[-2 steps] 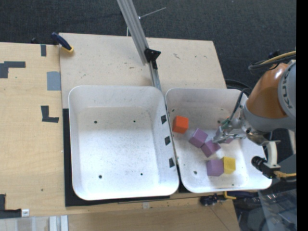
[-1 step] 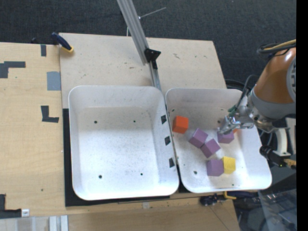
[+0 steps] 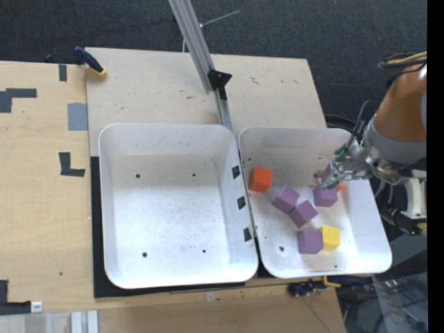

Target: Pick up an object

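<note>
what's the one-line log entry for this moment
gripper low in right bin | over purple block | orange block apart | nothing visibly lifted

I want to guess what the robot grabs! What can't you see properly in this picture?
- Two-finger gripper, camera view: too small and blurry to tell whether it grips anything.
- Small purple cube under it: its top corner is covered by the gripper.
- A bit of orange beside the gripper: too small to identify.
- Grey and orange arm: cut off at the right.
</note>
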Available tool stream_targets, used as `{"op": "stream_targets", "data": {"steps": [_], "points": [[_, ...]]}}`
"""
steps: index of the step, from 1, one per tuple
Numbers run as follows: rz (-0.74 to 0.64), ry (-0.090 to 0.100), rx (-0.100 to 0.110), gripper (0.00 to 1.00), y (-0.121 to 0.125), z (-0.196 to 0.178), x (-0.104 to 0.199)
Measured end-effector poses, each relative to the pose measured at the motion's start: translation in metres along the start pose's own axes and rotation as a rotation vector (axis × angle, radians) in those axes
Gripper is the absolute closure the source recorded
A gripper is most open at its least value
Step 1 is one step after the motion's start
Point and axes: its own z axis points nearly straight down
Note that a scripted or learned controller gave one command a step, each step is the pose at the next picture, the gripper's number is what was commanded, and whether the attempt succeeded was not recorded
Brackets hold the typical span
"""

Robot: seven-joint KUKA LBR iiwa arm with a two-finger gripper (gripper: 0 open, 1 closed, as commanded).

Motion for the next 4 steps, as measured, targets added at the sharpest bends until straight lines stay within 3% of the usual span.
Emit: {"op": "stream_targets", "data": {"steps": [1,3,4], "points": [[-0.005,0.003,0.002,1.00,-0.005,-0.014,0.057],[-0.006,0.002,0.004,1.00,-0.009,-0.007,0.170],[-0.006,0.002,0.004,1.00,-0.020,-0.014,0.214]]}}
